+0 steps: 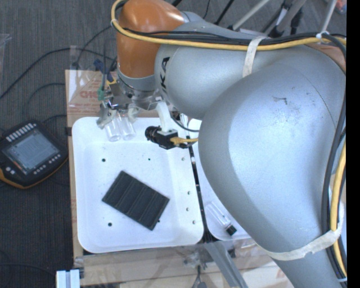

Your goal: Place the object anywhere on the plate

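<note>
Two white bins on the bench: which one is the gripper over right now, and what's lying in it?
The left bin. The gripper hangs over its far edge, and a dark ribbed plate lies flat in it. The right bin is mostly hidden beneath the arm.

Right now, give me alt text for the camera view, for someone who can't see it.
A grey KUKA arm with an orange band reaches over the left shallow white bin, its two-finger gripper hanging at the bin's far edge with nothing between its clear fingers. A dark ribbed rectangular plate lies flat in that bin, apart from the gripper.

Dark ribbed plate (135, 200) in left bin (84, 185)
</note>
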You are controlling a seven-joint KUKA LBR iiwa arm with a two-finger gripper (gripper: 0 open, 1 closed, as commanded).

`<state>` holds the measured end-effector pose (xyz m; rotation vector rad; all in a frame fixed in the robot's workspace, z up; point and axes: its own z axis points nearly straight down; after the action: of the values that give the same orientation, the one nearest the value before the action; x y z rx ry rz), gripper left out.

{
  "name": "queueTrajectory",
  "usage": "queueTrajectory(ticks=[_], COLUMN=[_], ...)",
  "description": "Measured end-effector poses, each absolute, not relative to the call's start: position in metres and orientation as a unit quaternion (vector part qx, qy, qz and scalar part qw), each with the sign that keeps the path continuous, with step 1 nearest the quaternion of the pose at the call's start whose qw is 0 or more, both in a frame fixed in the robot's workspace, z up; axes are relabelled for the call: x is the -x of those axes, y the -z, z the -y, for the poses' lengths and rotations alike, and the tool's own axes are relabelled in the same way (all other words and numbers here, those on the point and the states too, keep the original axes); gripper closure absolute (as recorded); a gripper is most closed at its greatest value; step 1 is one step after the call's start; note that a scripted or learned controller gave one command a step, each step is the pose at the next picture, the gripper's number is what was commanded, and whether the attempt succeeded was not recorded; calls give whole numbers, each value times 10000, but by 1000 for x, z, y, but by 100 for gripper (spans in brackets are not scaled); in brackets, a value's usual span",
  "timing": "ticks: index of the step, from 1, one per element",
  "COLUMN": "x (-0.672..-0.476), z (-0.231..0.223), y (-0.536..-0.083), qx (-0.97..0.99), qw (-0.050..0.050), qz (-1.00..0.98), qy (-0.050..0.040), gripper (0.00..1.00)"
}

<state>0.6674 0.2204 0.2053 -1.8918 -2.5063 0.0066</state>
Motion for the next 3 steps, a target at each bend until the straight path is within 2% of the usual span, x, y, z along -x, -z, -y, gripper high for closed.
queueTrajectory(ticks=[1,2,3], x=[-668,-668,-660], z=[-220,-220,-217], y=[-179,-187,-250], qx=[3674,3676,2389], qw=[11,20,-9], qz=[9300,9300,9710], qy=[-12,-9,-3], gripper=[100,100,100])
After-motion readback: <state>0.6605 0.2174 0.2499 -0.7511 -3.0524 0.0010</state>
